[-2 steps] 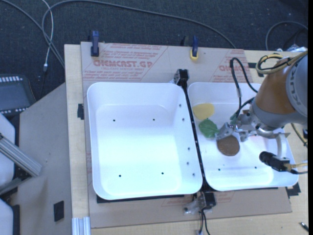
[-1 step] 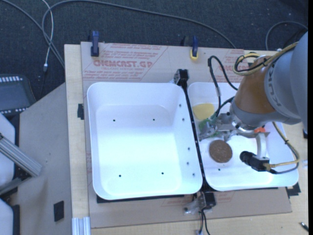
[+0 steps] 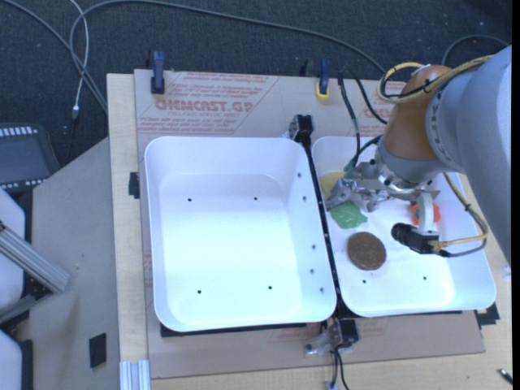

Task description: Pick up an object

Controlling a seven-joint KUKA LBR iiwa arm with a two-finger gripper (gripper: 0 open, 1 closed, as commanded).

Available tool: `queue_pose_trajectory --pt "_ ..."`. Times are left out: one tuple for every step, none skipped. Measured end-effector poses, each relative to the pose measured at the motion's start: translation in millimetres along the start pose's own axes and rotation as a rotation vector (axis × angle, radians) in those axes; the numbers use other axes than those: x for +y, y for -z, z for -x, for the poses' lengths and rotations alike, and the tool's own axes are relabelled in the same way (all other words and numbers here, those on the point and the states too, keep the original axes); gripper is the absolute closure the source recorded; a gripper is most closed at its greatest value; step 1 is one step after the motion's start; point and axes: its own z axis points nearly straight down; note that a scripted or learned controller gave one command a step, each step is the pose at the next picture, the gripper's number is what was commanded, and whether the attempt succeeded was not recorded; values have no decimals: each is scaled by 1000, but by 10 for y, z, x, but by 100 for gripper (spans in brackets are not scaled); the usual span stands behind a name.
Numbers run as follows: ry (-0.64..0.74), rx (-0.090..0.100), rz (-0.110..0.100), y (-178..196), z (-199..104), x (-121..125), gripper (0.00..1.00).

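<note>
Gripper point(image 3: 357, 195) low over the right bin point(image 3: 455, 295), mid-right of frame; fingers' state impossible to tell. Green piece point(image 3: 348, 215) just below it, half hidden; brown disc point(image 3: 367, 251) lower. Left bin point(image 3: 236, 234) on wooden bench point(image 3: 122, 218); dark floor above.

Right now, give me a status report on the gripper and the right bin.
Gripper low in right white bin, over flat green piece. Round brown disc lies apart, nearer front. Orange-and-white object beside arm. Nothing seen gripped.
</note>
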Motion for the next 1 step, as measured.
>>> queue_pose_trajectory --pt "-3 0 -4 -4 -19 -1069 0"
